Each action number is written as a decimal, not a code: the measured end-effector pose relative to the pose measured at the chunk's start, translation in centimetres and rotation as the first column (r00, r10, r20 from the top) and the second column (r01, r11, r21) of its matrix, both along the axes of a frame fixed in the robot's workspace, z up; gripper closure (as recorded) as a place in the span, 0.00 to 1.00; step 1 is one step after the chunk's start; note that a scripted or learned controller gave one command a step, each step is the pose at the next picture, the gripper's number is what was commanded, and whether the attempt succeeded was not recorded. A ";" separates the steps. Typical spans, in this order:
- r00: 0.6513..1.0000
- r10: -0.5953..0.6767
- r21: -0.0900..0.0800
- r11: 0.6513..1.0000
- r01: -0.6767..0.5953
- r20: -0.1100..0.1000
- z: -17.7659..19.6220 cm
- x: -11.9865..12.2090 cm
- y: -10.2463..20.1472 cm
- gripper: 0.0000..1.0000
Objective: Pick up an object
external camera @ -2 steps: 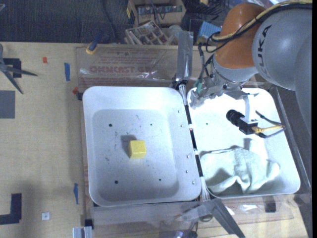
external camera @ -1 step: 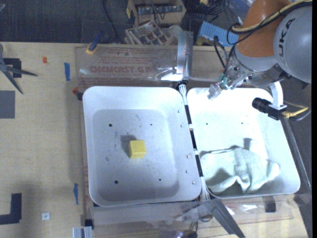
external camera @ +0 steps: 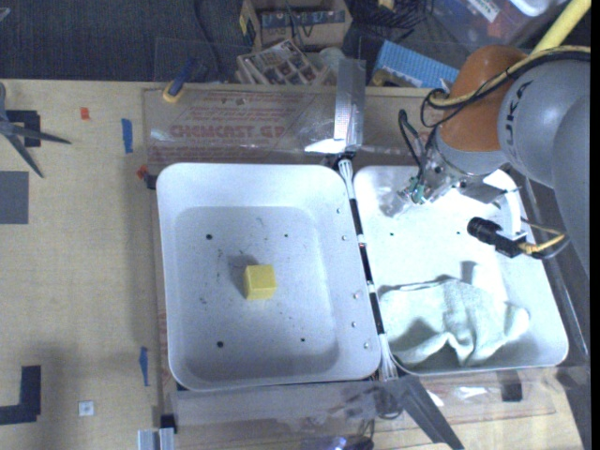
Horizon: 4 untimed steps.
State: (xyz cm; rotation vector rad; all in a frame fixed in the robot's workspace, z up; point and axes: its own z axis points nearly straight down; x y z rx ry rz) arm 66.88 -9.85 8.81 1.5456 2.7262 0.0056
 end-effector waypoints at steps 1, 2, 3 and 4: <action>0.930 -0.367 0.002 0.930 0.367 -0.002 3.1 -0.1 -0.3 1.00; 0.702 -0.713 0.002 0.702 0.713 -0.005 9.8 -0.1 1.2 1.00; 0.026 -1.000 0.000 0.026 1.000 -0.008 9.7 -1.4 2.8 1.00; 0.344 -0.939 -0.002 0.344 0.939 -0.011 9.7 -2.7 6.8 1.00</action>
